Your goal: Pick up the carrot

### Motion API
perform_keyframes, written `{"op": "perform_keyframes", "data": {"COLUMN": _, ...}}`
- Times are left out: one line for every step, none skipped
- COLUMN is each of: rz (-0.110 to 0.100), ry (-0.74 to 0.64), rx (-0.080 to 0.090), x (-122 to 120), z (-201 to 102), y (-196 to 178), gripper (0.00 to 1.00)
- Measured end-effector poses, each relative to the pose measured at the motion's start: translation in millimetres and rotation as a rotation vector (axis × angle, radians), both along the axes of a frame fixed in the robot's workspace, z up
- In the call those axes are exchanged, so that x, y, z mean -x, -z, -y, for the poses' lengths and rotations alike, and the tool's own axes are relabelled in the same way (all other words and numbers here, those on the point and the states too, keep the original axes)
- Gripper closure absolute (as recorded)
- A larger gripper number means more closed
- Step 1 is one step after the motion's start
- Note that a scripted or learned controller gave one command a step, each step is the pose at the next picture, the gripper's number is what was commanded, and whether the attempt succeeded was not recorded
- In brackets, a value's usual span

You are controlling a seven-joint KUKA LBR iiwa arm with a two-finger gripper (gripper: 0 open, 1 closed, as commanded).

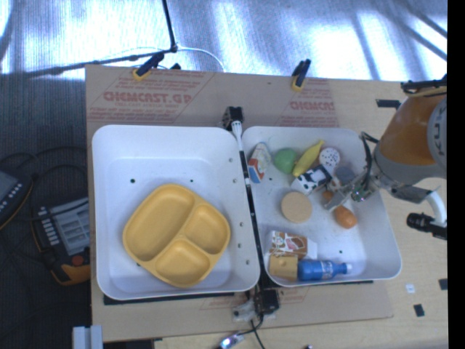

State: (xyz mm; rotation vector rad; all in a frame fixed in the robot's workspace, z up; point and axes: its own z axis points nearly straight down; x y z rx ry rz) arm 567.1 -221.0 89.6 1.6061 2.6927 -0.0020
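The arm comes in from the right over the right bin [385, 257], its orange band bright in the light, and its hand [354, 193] sits low among the clutter near the bin's right side. From here I cannot tell whether it is apart or together; the tip is too small and muddled against the things around it. The carrot [343, 214] lies just below and beside the hand, a short orange piece on the bin floor; whether the two touch I cannot make out. To its left is a round tan disc [296, 207], and above that a black-and-white cow toy [310, 180], a yellow banana [308, 156] and a green ball [285, 158]. Along the bin's near edge a blue bottle [322, 270] lies on its side. The left bin [116, 158] holds a yellow divided plate [176, 233].
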Motion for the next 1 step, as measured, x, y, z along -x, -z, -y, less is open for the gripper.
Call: {"op": "perform_keyframes", "data": {"rz": 0.014, "ry": -0.033, "rx": 0.002, "x": 15.4, "z": 3.1, "y": -1.2, "gripper": 1.0}}
